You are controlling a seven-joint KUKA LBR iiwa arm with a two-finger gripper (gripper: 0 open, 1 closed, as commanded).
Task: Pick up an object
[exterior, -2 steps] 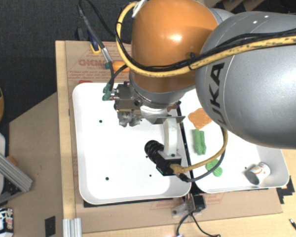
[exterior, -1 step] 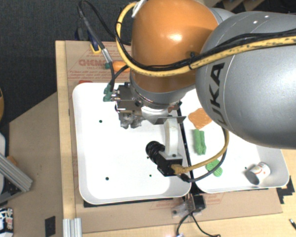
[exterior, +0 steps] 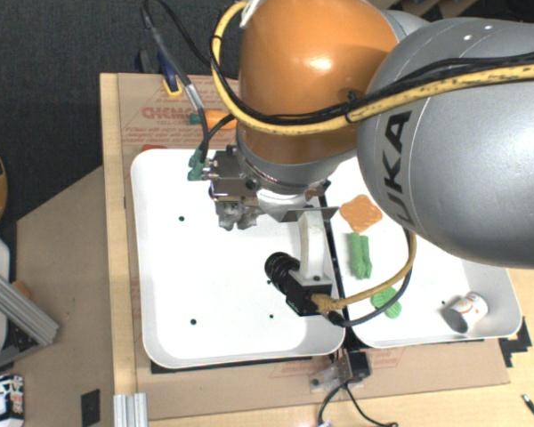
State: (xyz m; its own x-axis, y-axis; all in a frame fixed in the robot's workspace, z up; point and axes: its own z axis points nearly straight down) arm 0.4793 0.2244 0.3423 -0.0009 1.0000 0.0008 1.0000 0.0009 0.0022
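Observation:
My gripper (exterior: pixel 235 210) hangs over the upper middle of the left bin (exterior: pixel 165 274), just below the big orange wrist band. Nothing shows in it, and no object lies on the white floor under it. The loose objects are all in the right bin (exterior: pixel 427 327). An orange flat piece (exterior: pixel 360 212) lies near the divider. A green ridged object (exterior: pixel 362 256) lies just below it. A small green piece (exterior: pixel 392 310) sits lower down, near the front. A small white and grey object with an orange mark (exterior: pixel 467 308) rests at the front right corner.
The grey arm covers most of the right bin's back half. Both bins stand on a cardboard sheet (exterior: pixel 125 132). A blue and yellow tool (exterior: pixel 169 69) lies at the sheet's back edge. A metal rail (exterior: pixel 13 305) sits off the bench at left.

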